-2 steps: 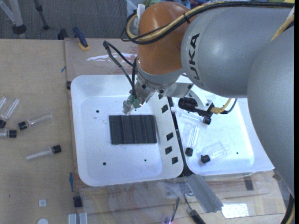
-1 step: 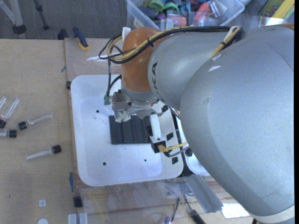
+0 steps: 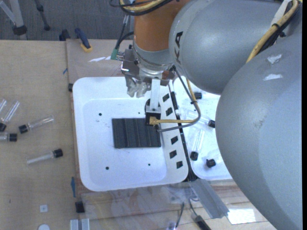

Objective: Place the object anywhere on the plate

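Grey arm (image 3: 216, 37) reads "KA"; hand (image 3: 136, 88) near plate (image 3: 135, 133).

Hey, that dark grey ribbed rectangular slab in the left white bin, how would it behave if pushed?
The dark grey ribbed rectangular slab probably stays stiff: its edges look straight. Lying flat and low on the left white bin, it should slide rather than tip or roll. Its ridges might offer some grip.

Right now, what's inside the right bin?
A few clear tubes with black caps lie on the visible strip of the right bin. The arm covers the rest of it, so whatever else lies there cannot be seen.
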### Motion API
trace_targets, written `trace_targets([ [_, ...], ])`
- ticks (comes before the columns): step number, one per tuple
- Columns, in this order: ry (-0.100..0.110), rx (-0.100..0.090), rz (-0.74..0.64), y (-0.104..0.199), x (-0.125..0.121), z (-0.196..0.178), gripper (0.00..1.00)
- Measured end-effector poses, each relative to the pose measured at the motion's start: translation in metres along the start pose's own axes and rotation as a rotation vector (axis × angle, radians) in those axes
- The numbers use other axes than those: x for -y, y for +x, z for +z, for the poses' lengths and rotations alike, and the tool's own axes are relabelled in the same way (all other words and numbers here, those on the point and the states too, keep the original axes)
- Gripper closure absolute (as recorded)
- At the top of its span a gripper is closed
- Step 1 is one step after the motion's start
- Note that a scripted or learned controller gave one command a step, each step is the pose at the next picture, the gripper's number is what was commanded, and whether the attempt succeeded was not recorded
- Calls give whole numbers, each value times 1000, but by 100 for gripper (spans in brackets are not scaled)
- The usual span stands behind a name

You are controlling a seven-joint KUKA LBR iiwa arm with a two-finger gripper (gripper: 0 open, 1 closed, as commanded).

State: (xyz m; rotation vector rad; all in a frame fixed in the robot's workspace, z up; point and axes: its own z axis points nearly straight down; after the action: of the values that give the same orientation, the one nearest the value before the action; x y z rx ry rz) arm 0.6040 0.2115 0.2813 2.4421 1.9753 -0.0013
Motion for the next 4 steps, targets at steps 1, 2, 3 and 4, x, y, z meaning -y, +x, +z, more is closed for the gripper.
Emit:
trace_targets([
  [1, 5, 3, 408, 13, 5, 47, 100],
  [2, 5, 3, 407, 13, 5, 47, 0],
  [3, 5, 4, 403, 15, 5, 37, 100],
  [4, 6, 2, 173, 5, 43, 82, 100],
])
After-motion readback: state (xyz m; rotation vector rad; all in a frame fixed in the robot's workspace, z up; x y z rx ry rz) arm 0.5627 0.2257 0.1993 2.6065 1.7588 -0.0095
